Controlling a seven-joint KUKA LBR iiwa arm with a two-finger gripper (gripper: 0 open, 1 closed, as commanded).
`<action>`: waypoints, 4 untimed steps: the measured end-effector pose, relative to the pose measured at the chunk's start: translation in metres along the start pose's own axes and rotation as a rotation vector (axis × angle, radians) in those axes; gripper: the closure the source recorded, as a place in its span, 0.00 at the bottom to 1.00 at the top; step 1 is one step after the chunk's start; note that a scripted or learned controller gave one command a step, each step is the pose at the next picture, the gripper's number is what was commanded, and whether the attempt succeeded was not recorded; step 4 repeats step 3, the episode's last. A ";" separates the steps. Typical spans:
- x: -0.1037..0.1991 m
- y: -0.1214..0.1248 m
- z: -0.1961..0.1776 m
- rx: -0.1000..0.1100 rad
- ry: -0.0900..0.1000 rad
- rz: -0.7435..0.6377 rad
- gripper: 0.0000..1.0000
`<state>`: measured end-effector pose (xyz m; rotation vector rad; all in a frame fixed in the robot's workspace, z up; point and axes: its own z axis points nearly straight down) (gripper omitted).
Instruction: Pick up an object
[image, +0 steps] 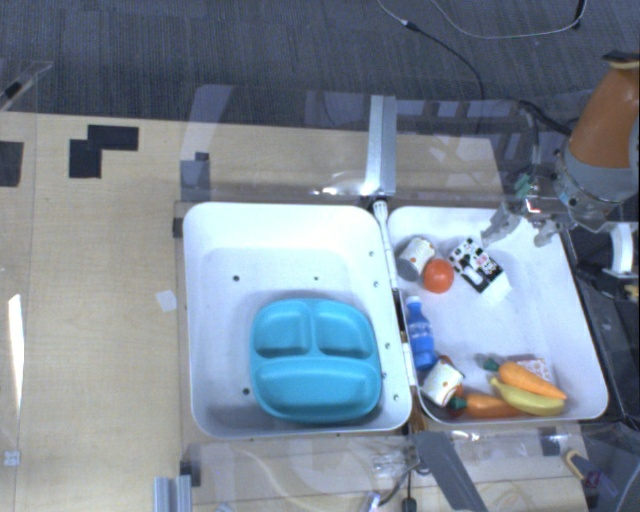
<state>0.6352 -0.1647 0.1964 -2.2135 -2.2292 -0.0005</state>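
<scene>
My gripper (524, 227) hangs over the far right part of the right bin (545, 300), its two fingers (503, 223) spread apart and open with nothing between them. Just left of it and lower lies a black-and-white patterned box (475, 266). Beside that box sit a red ball (437, 276) and a tipped white cup (414, 255). A blue bottle (420, 336) lies along the bin's left wall. At the near edge are a second white cup (441, 381), an orange carrot (530, 378), a yellow banana (528, 400) and another orange piece (488, 405).
The left bin (230, 290) holds a blue divided plate (315, 358) toward its near side. A metal post (381, 145) rises behind the divider between the bins. The arm's orange band (605, 125) stands at the upper right, and cables run across the dark floor behind.
</scene>
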 end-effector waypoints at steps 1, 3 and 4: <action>0.014 -0.003 0.102 -0.004 -0.001 0.065 0.00; 0.073 -0.035 -0.023 -0.004 -0.001 -0.112 1.00; 0.073 -0.035 -0.023 -0.004 -0.001 -0.112 1.00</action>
